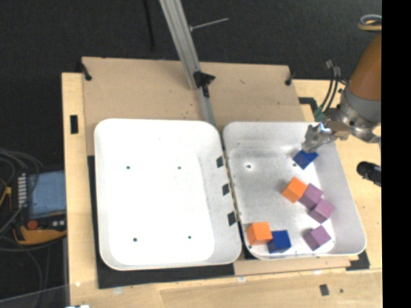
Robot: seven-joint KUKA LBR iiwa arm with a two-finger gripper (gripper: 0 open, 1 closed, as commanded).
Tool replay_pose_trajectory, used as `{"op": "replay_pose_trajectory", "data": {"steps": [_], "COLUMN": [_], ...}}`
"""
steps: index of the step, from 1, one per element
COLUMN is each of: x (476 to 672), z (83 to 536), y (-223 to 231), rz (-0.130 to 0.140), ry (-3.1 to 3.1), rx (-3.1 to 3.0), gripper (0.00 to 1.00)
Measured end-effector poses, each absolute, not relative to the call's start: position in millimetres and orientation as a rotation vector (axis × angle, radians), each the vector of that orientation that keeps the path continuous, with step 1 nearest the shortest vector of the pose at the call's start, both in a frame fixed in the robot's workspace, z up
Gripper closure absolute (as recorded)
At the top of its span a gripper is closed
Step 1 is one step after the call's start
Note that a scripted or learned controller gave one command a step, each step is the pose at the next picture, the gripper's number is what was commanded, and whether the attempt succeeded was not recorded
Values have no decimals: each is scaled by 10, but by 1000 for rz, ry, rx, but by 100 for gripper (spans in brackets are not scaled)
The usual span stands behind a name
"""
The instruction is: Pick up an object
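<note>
— What's nearest you?
— An orange cube (259, 232) touching a blue cube (279, 241), purple ones beside them. Farther back, my tool (313, 140) sits just above another blue block (306, 158)
— Gripped?
— I can't tell; I judge the pick not yet done, lift remaining

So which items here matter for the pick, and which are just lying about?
Job: gripper; upper blue block right under it; orange block; purple blocks; front orange block; front blue block; right bin.
Lying about: left bin; blue box; metal pole.
</note>
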State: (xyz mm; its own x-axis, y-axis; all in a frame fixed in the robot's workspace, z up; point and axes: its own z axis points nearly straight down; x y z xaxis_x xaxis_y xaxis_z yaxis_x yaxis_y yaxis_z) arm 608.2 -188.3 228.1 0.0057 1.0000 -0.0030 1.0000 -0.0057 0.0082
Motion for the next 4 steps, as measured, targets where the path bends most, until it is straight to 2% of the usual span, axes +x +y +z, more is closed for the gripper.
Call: {"op": "replay_pose_trajectory", "data": {"steps": [1, 2, 3, 4], "x": [6089, 5963, 5997, 5987], "z": [2294, 2281, 2376, 2289], "y": [-1889, -1306, -750, -219], "rz": [1, 1, 5, 1], "ry": [2216, 2229, 2230, 2229], "rx": [2224, 2215, 2211, 2214], "gripper": [100, 100, 100, 100]}}
